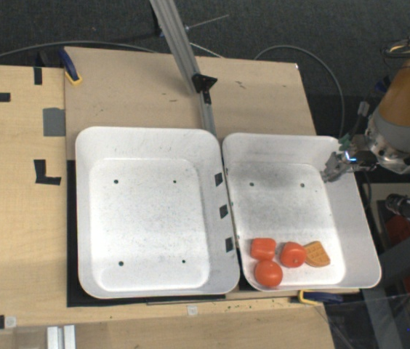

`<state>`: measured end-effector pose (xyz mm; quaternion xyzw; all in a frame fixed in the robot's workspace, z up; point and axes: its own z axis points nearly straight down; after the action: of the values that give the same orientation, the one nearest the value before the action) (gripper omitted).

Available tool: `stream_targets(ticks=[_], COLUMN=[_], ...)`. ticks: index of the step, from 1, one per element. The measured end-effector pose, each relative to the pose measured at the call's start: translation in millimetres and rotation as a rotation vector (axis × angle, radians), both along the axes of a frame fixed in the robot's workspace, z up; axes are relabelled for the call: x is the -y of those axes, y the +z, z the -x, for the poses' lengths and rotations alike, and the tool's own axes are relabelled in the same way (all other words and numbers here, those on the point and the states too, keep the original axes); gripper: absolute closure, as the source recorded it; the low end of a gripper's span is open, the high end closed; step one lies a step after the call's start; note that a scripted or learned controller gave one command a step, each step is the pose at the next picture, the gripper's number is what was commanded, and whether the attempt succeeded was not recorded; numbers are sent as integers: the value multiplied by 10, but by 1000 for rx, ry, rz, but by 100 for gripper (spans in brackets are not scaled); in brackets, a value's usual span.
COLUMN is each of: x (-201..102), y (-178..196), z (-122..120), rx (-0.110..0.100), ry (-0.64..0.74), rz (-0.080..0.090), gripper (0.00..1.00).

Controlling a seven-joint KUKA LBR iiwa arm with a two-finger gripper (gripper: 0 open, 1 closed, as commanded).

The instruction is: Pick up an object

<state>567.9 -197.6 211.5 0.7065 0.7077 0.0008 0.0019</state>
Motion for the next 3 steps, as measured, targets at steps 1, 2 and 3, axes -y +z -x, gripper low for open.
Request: stream_targets(ticks=[1,2,3], x=[-3,-449,-952], y=[413,387,380], z=[-11,-30,-76], rx=[0,-5,-5], ry=[0,3,5], rz=[0,-2,-3], gripper=[100,100,100])
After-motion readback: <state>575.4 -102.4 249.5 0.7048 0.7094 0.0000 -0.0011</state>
